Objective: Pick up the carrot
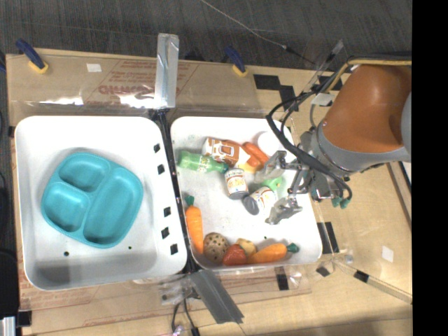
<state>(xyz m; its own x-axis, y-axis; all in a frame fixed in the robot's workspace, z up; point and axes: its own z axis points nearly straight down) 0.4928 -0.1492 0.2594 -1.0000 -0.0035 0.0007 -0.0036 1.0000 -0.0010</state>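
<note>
Over the right bin [210, 128], toward its right wall, the gripper [281, 187] hangs above the toys with its two fingers apart and nothing between them; one finger [274, 163] sits near the upper cluster, the other [283, 211] lower, over bare bin floor; the grey arm with its orange band [371, 110] enters from the right. Step in hand, by judgement: the approach, with no grasp yet made. Several orange pieces lie in this bin, so the target is ambiguous; one carrot [194, 227] lies lengthwise along the left wall, just beside the divider; a second carrot [271, 252] lies along the front wall, touching a red piece [234, 256] and near a brown ball [215, 243]; a smaller orange piece [255, 152] lies by a printed box [222, 148]. The next move probably calls for travel down and leftward, the fingers turned to straddle a carrot across its narrow width; both carrots hug walls, leaving little room for one finger. A green bottle [199, 163] and two small jars [236, 183] crowd the middle. The left bin [28, 187] holds a teal divided plate [92, 199]. Both bins rest on a tabletop [378, 257] of pale board marked with black squares; clamps [31, 54] grip its far edge; dark carpet [84, 5] lies beyond.
</note>
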